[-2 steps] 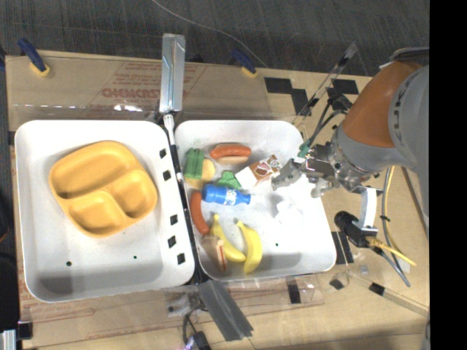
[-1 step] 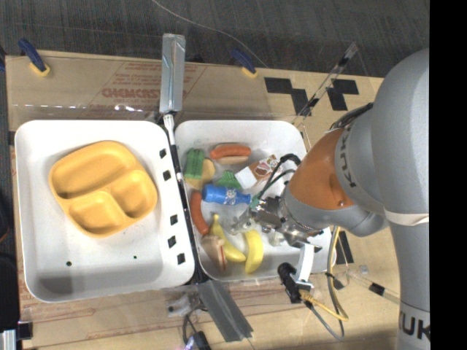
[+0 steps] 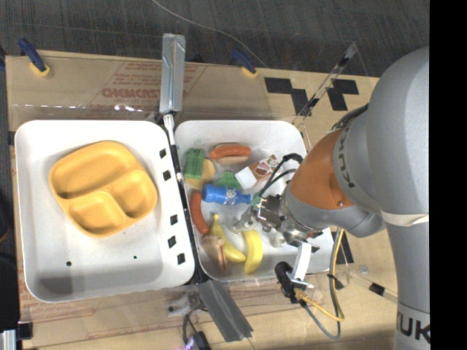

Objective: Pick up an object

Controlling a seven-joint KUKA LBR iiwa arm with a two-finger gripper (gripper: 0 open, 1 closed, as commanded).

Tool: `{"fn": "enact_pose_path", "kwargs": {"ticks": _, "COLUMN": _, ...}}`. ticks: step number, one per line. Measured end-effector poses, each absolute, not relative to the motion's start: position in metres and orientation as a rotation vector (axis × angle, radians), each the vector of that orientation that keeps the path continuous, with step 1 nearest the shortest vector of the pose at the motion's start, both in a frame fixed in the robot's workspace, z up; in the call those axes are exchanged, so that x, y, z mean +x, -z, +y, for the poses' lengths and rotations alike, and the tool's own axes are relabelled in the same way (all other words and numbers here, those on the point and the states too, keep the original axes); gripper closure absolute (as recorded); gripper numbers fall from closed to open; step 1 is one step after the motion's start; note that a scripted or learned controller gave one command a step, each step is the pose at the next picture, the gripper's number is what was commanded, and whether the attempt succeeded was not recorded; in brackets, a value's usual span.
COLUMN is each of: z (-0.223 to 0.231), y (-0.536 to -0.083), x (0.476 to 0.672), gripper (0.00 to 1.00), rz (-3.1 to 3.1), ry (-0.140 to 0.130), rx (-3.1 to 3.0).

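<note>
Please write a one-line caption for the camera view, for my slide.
KUKA arm's hand lowered into the right bin of toy food, beside a blue bottle; a yellow tray lies in the left bin.

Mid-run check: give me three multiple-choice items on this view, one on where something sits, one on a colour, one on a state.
1. Where does the yellow divided tray sit?
A. in the left bin
B. in the right bin
C. on the bench outside both bins

2. What colour is the bottle among the toys in the right bin?
A. red
B. blue
C. black

3. How does the yellow tray lie?
A. flipped upside down
B. standing on edge
C. flat, hollows facing up

Answers: 1 A, it rests on the floor of the left bin. 2 B, its body is blue, beside a green block. 3 C, its three compartments are open to the camera.
</note>
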State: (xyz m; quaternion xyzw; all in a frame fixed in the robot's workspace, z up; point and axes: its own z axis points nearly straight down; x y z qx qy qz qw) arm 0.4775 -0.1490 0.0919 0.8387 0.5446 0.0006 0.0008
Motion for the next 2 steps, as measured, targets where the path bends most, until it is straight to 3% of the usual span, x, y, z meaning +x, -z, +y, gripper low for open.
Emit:
{"fn": "enact_pose_path", "kwargs": {"ticks": 1, "z": -0.106, "y": -0.091, "x": 0.529, "gripper": 0.0, "rz": 1.665, "ry": 0.003, "rx": 2.671}}
{"fn": "enact_pose_path", "kwargs": {"ticks": 2, "z": -0.12, "y": -0.092, "x": 0.477, "gripper": 0.0, "rz": 1.775, "ry": -0.001, "rx": 2.596}}
